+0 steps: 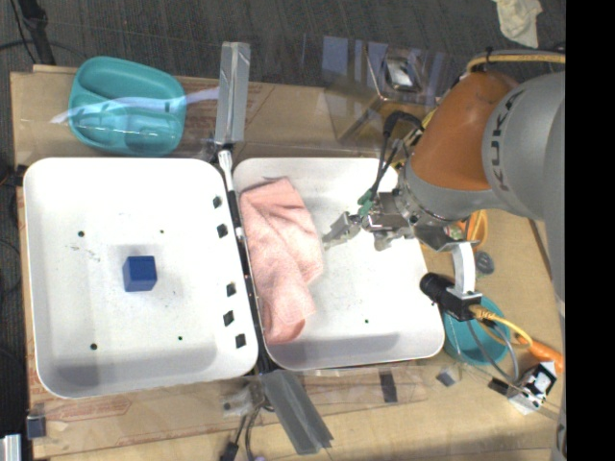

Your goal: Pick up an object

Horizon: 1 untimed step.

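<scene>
Looking down on the bench, we are seeing the gripper (338, 229) hanging over the right bin (384, 349), just beside the right edge of the pink cloth (279, 257). We are reading its thin metal fingers as slightly apart with nothing between them, though at this slant we are not sure how wide the gap is. The cloth is lying crumpled along the left side of that bin, running from the upper rim toward the lower one. The other candidate, a small blue cube (140, 272), is sitting well apart in the left bin (58, 353).

We are judging the cloth to be the likelier target, since the fingertips are pointing at it. To do this well, we are thinking the fingers should be coming down over a raised fold instead of the flat edge, so they are pinching fabric and not sliding off it.

Around the bins, a teal plastic scoop (127, 104) is resting on the bench above the left bin, and cables are trailing by the arm (480, 142). The divider between the bins is standing close behind the cloth, limiting room to push leftward.
</scene>
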Each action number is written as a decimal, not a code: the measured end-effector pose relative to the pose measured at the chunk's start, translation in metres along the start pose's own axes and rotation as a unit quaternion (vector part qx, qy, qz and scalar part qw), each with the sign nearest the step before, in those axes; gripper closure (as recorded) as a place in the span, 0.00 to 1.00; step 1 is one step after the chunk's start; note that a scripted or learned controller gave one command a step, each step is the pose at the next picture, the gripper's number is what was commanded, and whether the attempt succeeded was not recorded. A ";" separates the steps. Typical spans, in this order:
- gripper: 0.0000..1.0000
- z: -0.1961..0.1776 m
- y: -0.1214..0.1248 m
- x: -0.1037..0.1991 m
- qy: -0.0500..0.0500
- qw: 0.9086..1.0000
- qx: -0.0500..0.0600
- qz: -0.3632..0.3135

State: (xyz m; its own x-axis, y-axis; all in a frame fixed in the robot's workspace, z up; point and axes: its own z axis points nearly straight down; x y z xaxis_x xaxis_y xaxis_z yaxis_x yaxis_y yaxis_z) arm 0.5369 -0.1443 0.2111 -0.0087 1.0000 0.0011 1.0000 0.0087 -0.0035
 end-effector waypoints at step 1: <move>0.00 0.094 0.018 -0.004 0.000 0.997 0.000 -0.083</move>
State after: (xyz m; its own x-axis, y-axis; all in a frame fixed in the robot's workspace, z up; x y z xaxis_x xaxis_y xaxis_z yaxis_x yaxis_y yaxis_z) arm 0.5547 -0.1476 0.1175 -0.1740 0.9847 0.0009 0.9847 0.1740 -0.0026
